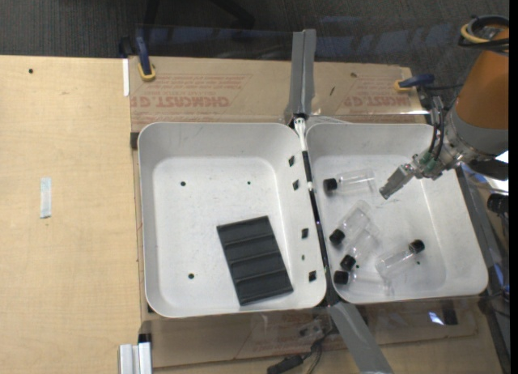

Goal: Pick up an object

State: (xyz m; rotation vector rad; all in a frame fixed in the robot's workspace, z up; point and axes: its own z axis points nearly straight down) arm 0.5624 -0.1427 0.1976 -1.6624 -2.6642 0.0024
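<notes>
clear vials (356,243) — pincer (390,187) above

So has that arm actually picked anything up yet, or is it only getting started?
Nothing looks picked up yet. The gripper sits low in the right bin, just right of a clear vial, with nothing visible between its fingers. The other clear vials with black caps lie on that bin's floor, and the dark ridged block lies in the left bin. Closing on an object and lifting it are left.

cardboard sheet (243,89), red print, seemingly "CHEMCAST GP"
</notes>
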